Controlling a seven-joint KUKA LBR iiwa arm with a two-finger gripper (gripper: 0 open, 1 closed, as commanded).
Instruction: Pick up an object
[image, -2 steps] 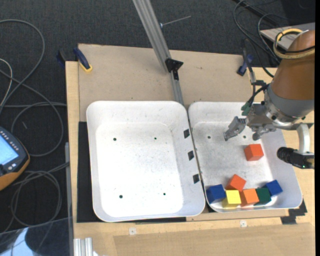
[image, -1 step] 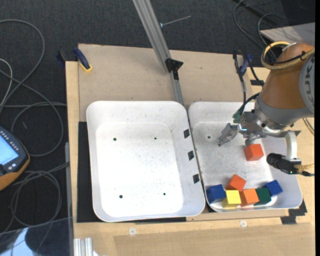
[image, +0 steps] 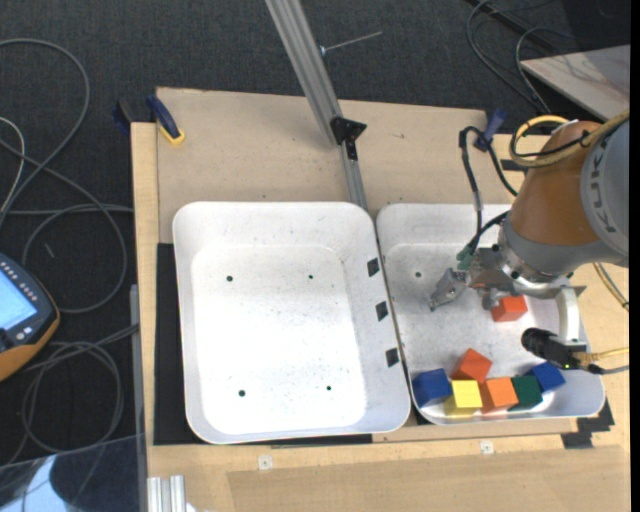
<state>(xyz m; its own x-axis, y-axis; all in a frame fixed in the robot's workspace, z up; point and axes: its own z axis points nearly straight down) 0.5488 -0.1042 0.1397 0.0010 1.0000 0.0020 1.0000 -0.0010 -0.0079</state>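
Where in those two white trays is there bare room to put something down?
The whole left bin floor is bare. In the right bin, only the far-left part near the divider is free; the blocks crowd its near edge, and the gripper hangs mid-bin.

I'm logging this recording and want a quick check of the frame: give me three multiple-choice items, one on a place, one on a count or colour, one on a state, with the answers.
1. Where do the blocks lie?
A. In the left bin
B. In the right bin
C. On the floor

2. How many yellow blocks are there?
A. None
B. One
C. Three

3. How does the orange block near the gripper lie?
A. Apart from the cluster
B. Stacked on the green block
C. Outside both bins

Answers: B, the blocks are in the right bin; B, a single yellow block sits in the cluster; A, the orange block lies alone by the gripper, away from the near-edge cluster.
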